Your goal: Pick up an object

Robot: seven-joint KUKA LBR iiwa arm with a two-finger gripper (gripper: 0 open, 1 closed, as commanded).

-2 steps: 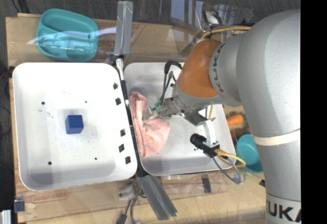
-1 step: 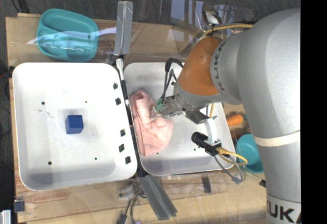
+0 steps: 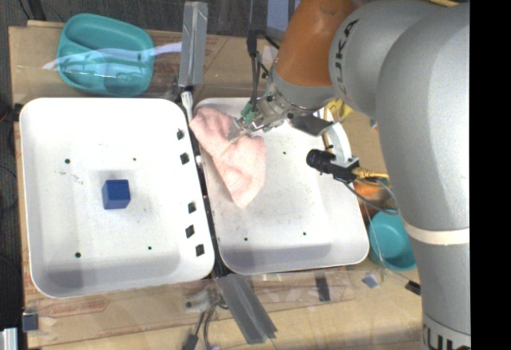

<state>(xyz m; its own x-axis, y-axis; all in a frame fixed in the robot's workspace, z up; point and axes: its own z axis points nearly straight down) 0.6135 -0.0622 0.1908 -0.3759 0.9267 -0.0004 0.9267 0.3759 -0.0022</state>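
A crumpled pink cloth (image 3: 232,155) lies in the right bin (image 3: 319,228), toward its far left corner. My gripper (image 3: 249,124) is down at the cloth's upper edge, its tip touching or just over the fabric. The orange band and grey wrist cover most of the gripper. A small blue cube (image 3: 116,193) sits alone in the left bin (image 3: 56,260), left of its middle.
A teal plastic container (image 3: 104,53) lies on the bench behind the left bin. A teal cup (image 3: 391,240) and an orange object (image 3: 369,186) sit by the right bin's right rim. The big grey arm covers the right side of the view.
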